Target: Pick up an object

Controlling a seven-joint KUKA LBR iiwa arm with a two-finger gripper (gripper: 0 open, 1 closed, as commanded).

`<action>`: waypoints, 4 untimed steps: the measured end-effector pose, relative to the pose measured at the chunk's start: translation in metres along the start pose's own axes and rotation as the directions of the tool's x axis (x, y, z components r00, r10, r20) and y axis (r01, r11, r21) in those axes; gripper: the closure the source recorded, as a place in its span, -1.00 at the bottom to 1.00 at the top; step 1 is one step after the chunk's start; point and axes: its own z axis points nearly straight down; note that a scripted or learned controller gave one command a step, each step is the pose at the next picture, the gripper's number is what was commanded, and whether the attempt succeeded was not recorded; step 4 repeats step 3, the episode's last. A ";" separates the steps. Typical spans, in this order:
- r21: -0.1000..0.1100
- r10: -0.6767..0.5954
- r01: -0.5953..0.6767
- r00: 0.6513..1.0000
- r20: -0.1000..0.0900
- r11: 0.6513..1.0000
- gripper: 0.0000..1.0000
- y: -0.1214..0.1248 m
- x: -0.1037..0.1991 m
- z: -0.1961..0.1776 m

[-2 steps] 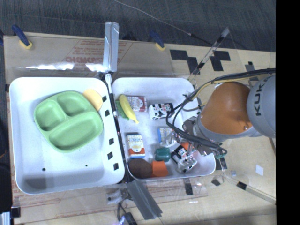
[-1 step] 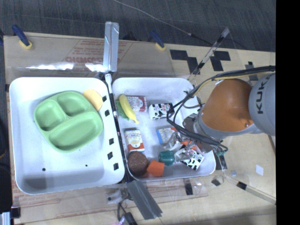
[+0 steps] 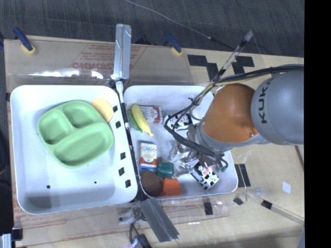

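The right bin (image 3: 170,93) holds a banana (image 3: 138,119), a red and white packet (image 3: 151,112), a small juice carton (image 3: 148,155), a green block (image 3: 166,169), a brown ball (image 3: 150,182) and an orange block (image 3: 172,187). A black and white spotted toy (image 3: 207,176) lies near the bin's front right corner. My gripper (image 3: 184,157) hangs low over the middle of this bin, just right of the carton and above the green block. The orange wrist band (image 3: 230,113) and loose cables hide much of it.
In the left bin (image 3: 26,154) lies a green divided plate (image 3: 76,132) with a yellow object (image 3: 103,108) at its far right edge. A metal bar (image 3: 122,50) stands behind the wall between the bins. Blue clamps (image 3: 24,40) grip the bench's far edge.
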 end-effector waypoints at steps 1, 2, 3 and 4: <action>0.007 0.030 -0.030 0.999 0.010 1.000 1.00 -0.002 -0.021 -0.108; 0.002 0.037 -0.037 0.999 0.004 0.999 1.00 0.061 -0.060 -0.112; 0.002 0.087 -0.087 0.996 0.005 0.996 1.00 0.135 -0.091 -0.106; 0.002 0.087 -0.087 0.996 0.005 0.996 1.00 0.135 -0.091 -0.106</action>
